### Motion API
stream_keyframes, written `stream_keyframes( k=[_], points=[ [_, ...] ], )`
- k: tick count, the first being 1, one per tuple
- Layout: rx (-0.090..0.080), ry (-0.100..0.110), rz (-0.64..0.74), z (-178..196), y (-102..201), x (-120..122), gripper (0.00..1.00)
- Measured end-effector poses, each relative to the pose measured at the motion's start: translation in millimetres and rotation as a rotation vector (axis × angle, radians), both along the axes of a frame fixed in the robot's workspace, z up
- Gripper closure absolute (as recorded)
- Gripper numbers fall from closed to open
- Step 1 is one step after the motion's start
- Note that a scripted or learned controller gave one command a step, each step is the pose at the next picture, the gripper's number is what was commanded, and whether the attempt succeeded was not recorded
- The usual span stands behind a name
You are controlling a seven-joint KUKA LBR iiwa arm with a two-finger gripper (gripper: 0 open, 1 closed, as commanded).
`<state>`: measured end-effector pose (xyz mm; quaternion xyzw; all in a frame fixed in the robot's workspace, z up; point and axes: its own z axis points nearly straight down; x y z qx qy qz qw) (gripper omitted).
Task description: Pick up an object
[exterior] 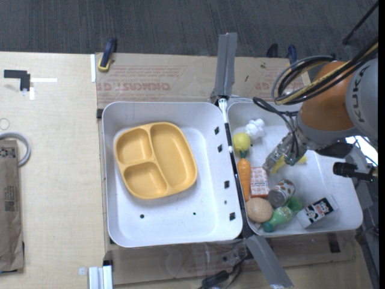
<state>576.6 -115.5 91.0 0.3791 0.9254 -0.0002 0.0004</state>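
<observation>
Camera view: arm slants down-left over the right bin (346, 218), hand (278, 160) state unclear.

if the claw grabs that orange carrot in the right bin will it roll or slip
The carrot looks smooth and tapered, so it may slip toward its thin end. Its round body probably rolls sideways if nudged, though the bin wall beside it should stop that.

Two white bins (114, 179). One yellow divided plate (156, 159). One lemon (242, 141), one carrot (243, 176), one can (281, 192), one small carton (317, 210), one round bun (259, 209), perhaps one green bottle (280, 217).
</observation>
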Motion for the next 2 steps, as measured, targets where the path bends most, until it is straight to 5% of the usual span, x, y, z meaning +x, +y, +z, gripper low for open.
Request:
stream_keyframes(
  k=[1,2],
  points=[
    [0.000,-0.001,0.081,122,-2,10,1.00],
    [0.000,0.000,0.248,70,-65,25,1.00]
  ],
)
